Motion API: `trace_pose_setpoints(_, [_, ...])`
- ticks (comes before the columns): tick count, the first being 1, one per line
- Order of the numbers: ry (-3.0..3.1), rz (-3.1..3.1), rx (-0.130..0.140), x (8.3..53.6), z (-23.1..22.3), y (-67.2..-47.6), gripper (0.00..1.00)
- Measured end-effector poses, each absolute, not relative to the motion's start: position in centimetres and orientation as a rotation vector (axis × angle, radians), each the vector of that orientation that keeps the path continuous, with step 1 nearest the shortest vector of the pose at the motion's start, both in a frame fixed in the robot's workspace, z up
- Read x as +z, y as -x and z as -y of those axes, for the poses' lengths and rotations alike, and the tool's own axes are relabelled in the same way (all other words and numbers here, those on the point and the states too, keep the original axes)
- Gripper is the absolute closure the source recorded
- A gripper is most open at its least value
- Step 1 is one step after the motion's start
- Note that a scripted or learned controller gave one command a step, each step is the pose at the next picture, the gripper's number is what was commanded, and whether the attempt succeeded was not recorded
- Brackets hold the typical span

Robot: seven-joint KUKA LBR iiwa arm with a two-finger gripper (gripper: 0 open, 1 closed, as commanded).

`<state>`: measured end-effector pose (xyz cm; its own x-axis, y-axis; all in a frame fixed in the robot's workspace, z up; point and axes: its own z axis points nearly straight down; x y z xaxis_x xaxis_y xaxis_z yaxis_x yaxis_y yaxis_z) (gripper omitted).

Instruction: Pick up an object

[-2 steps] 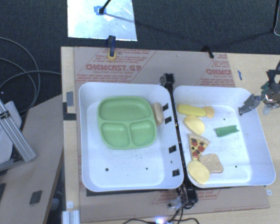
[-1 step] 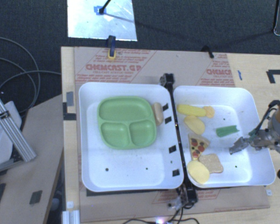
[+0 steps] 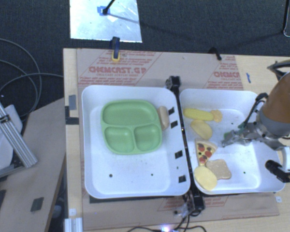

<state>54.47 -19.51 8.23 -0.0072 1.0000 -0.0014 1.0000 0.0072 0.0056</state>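
Note:
The right bin (image 3: pixel 241 103) holds several toy foods. A long yellow piece (image 3: pixel 198 114) and a small yellow chunk (image 3: pixel 216 115) lie at the back. A pale potato shape (image 3: pixel 201 128) sits just in front of them. A pizza slice (image 3: pixel 205 151), a slice of toast (image 3: pixel 219 169) and a round yellow piece (image 3: pixel 205 178) lie toward the front left. My gripper (image 3: pixel 228 139) hangs low over the middle of this bin, right of the potato shape and the pizza slice, and I see nothing in it.
In the left bin (image 3: pixel 92 168) a green divided plate (image 3: pixel 132 126) lies at the back, with a tan oblong piece (image 3: pixel 163 117) against its right edge. A black divider (image 3: pixel 182 144) runs between the bins. The arm's body (image 3: pixel 280 110) covers the right bin's right side.

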Motion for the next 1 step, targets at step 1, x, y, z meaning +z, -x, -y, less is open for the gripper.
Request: trace_pose_setpoints(1, [-2.211,-2.219,0.004,9.66,19.75,-54.34,1.0])
